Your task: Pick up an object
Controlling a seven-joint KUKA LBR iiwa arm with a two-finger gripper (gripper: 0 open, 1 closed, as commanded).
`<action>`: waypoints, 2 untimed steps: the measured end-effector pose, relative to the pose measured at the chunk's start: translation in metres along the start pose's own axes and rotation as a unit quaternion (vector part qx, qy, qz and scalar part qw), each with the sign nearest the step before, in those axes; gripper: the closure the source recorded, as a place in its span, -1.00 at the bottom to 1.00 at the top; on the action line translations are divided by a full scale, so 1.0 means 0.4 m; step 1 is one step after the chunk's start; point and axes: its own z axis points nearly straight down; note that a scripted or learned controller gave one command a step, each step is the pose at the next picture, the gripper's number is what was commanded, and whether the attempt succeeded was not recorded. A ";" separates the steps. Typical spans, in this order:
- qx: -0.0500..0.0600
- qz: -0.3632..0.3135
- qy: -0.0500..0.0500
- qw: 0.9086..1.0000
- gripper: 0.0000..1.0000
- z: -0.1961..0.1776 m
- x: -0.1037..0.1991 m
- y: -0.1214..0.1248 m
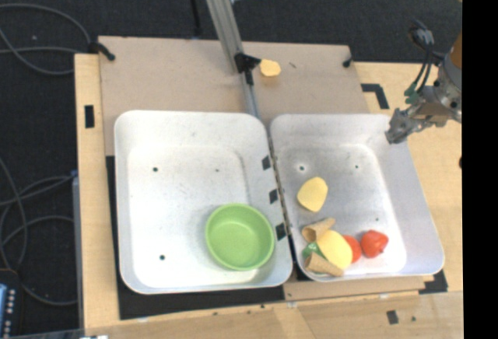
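"Where is your hand (398,130) now?"

"It hangs over the far right edge of the right bin (412,197). I cannot tell its state."

"Where are the toys?"

"A yellow piece (312,194) lies in the middle of that bin. A red toy (374,242) sits near the front. You are at the reaching step. Next, you need to come down and left over one toy."

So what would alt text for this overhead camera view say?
A robot gripper hovers over the right bin's far corner. That bin holds a yellow chip-like piece, a lemon and a tomato; the left bin holds a green bowl.
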 end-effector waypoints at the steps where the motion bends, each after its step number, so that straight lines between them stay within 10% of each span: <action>1: 0.004 0.000 0.000 1.000 1.00 0.029 0.117 0.005; 2: 0.003 0.000 0.001 1.000 1.00 0.026 0.223 -0.006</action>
